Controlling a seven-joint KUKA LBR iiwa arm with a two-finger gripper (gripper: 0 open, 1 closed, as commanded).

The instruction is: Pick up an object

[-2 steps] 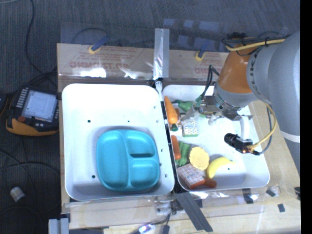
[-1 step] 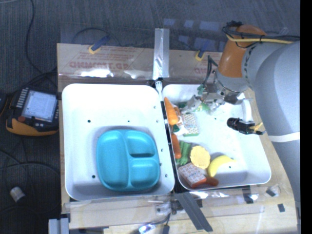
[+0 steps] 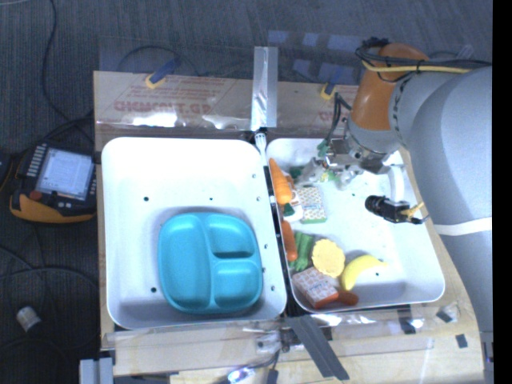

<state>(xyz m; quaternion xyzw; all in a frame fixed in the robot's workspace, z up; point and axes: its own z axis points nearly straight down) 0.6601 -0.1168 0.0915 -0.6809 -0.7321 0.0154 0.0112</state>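
Grey casing fills the right side here, the arm (image 3: 448,158) cut off by the picture's edge, its orange band (image 3: 374,106) sitting above the wrist. The gripper (image 3: 334,166) is down at the far end of the right bin (image 3: 416,254), a tangle of pale metal seen from above, and how far open it is I cannot tell; nothing can be seen held in it. Just to its left there's a small dark green scrap (image 3: 296,170), too small to make out. Beside that a carrot (image 3: 280,184) lies along the bin's left wall, and a patterned packet (image 3: 312,204) sits close below the gripper, apart from it. Further toward the near end the objects crowd together: a second orange piece (image 3: 289,242) against the wall, a green piece (image 3: 305,242) beside it, a yellow round piece (image 3: 328,257), a banana (image 3: 360,270) touching that, then a brownish block (image 3: 308,282) and a red piece (image 3: 340,299) in the near corner, partly overlapped and hard to name. Over in the left bin (image 3: 160,174), a blue divided plate (image 3: 210,262) lies flat, well apart from the gripper.
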